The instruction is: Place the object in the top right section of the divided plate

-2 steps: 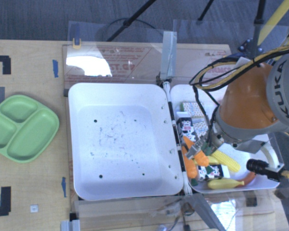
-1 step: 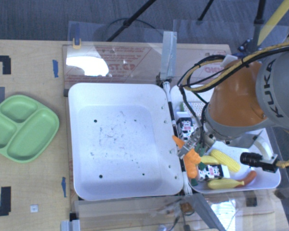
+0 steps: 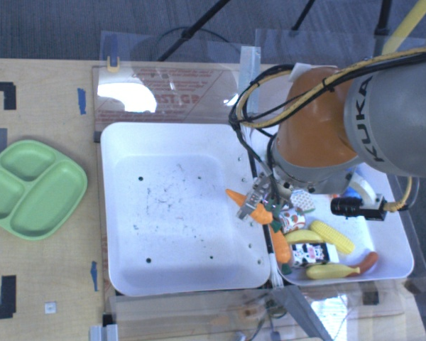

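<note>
Hand (image 3: pixel 259 203) over the bins' divider, seemingly pinching an orange toy carrot (image 3: pixel 240 197), grip state unclear; carrot likely light, rigid, slick plastic—grip mid-body; divided plate (image 3: pixel 34 188) far left on bench.

My bench (image 3: pixel 42 268) was pale wood. On it sat two white bins side by side, left (image 3: pixel 177 204) and right (image 3: pixel 394 254), and a green divided plate (image 3: pixel 34 189) well left of them.
</note>
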### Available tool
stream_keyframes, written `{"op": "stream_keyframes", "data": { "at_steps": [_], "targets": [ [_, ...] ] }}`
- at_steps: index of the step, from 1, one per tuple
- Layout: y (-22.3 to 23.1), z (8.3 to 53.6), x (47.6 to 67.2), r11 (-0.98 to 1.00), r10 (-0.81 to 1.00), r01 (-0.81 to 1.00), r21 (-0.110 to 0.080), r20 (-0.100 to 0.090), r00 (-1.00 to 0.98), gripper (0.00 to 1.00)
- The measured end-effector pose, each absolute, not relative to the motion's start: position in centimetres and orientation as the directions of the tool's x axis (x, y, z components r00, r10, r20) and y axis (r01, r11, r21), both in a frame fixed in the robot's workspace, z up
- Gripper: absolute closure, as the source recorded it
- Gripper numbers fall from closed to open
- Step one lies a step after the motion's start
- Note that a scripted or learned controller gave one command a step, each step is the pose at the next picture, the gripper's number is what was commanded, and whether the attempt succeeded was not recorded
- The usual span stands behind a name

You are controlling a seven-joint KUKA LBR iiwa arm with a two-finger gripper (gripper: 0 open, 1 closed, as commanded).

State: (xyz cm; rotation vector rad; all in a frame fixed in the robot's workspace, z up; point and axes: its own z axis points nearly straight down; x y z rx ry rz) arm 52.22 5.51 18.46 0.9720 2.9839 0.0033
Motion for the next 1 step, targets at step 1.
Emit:
{"op": "stream_keyframes", "data": {
  "at_steps": [1],
  "targets": [
    [9.04, 18.47, 52.02, 0.917, 0.399, 0.399, 0.003, -0.003, -0.917, 1.00]
  ]
}}
